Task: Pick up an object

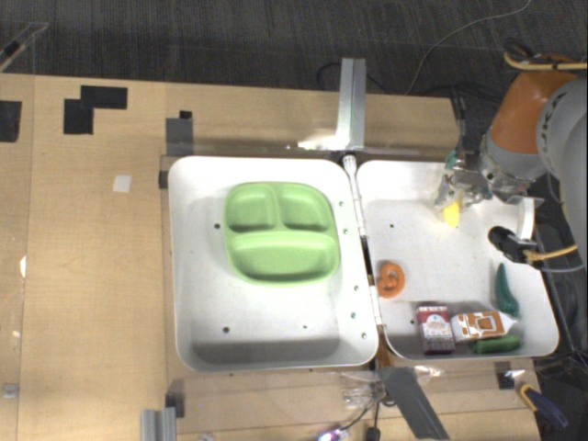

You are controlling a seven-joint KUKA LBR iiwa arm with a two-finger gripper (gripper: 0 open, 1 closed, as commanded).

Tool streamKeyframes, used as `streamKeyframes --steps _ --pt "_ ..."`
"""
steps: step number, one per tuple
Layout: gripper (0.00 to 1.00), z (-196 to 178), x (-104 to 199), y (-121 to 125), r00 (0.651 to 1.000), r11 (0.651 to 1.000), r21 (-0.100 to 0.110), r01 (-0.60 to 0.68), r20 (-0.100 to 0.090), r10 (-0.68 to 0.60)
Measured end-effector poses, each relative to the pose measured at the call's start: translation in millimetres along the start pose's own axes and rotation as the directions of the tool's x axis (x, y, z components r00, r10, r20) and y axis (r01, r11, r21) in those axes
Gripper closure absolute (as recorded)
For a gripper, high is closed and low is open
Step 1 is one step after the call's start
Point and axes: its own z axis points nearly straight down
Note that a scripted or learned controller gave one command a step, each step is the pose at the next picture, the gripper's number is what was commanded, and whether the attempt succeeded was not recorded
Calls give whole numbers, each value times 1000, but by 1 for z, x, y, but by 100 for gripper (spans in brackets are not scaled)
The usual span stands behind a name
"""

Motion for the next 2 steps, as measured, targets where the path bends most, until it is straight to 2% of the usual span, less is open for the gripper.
streamKeyframes --steps 1,2 --pt "100 -98 62 -19 1000 1000 10 -6 -1 6" --pt "100 -185 68 -51 983 983 10 184 -2 -184"
